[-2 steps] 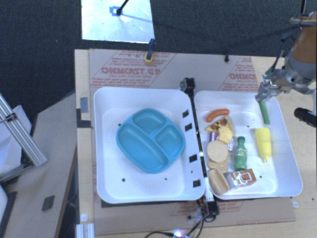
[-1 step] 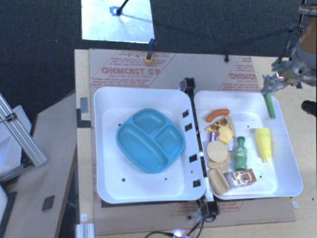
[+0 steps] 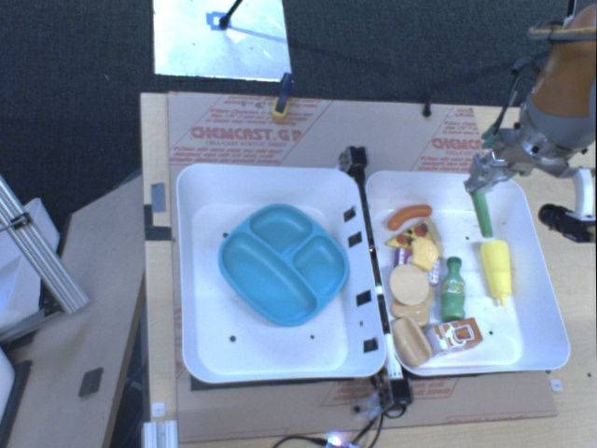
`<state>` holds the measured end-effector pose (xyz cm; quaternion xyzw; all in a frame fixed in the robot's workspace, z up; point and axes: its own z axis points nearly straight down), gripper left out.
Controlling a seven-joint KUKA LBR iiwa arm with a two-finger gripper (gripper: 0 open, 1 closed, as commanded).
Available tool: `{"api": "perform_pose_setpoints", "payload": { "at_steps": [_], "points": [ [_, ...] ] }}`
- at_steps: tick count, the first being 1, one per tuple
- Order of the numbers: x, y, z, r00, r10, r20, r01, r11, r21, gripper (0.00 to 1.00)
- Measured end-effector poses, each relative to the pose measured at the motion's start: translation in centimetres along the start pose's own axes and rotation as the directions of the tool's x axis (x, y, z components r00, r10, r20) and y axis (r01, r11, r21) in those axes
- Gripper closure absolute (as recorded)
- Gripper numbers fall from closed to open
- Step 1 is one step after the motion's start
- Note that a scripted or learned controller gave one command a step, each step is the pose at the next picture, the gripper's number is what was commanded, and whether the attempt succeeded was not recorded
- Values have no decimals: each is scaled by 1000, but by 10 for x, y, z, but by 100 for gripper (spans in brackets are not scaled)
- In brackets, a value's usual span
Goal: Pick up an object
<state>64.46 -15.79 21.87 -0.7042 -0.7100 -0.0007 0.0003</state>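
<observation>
camera view:
gripper (image 3: 481,181): at the right bin's (image 3: 550,278) far rim; a green stick-shaped piece (image 3: 483,215) hangs from it, apparently pinched at the top.
corn (image 3: 496,269): just below the green piece's tip.
risk: you have only a top-end pinch; it may swing or slip out.
green bottle (image 3: 452,289): left of corn, untouched.

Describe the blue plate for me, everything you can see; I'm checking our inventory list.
The blue plate is a light blue divided tray of what looks like smooth plastic, with rounded corners and raised ridges splitting it into three sections. It lies flat on the floor of the left bin, turned at an angle to the walls, roughly central. Its sections hold nothing, and it touches no other item, only the bin floor beneath.
</observation>
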Motion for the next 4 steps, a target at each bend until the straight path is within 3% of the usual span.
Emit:
{"api": "perform_pose_setpoints", "payload": {
  "at_steps": [1,2,3,4],
  "points": [
    [54,-4,-5,1000,-1,0,1,1000,-1,100],
    [107,-21,-16,1000,-2,-1,2,1000,0,100],
    [162,-49,-4,1000,-1,-2,1,1000,3,100],
    [161,-54,-11,1000,4,0,-4,1000,1,100]
  ]
}}
